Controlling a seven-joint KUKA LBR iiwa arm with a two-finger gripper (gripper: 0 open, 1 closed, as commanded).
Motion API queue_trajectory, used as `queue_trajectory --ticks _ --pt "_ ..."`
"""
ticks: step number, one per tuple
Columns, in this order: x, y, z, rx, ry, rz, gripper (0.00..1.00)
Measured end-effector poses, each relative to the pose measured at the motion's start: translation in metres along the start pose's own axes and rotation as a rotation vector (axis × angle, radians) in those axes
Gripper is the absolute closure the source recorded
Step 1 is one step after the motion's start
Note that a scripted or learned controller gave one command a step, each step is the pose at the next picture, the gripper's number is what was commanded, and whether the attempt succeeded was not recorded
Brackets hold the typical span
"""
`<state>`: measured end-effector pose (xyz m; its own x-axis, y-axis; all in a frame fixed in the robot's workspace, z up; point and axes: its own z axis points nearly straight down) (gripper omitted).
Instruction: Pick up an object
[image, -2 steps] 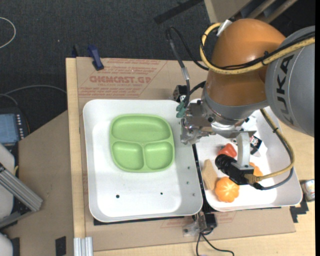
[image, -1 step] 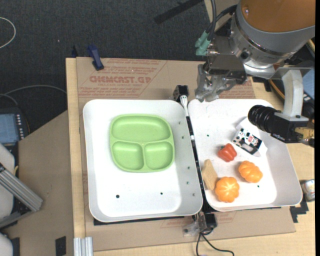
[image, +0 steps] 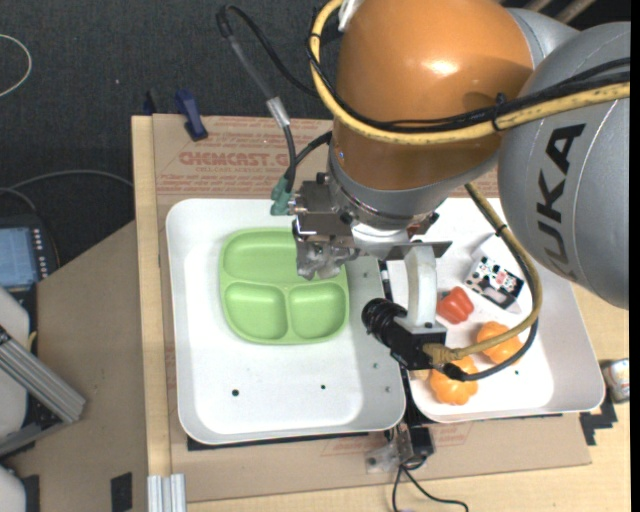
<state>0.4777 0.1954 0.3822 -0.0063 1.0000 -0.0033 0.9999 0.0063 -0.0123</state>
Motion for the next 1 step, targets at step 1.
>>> queue_trajectory --ticks 1 --pt "-0.0559 0.0012 0.0407 -0.005 0.0 0.012 1.0"
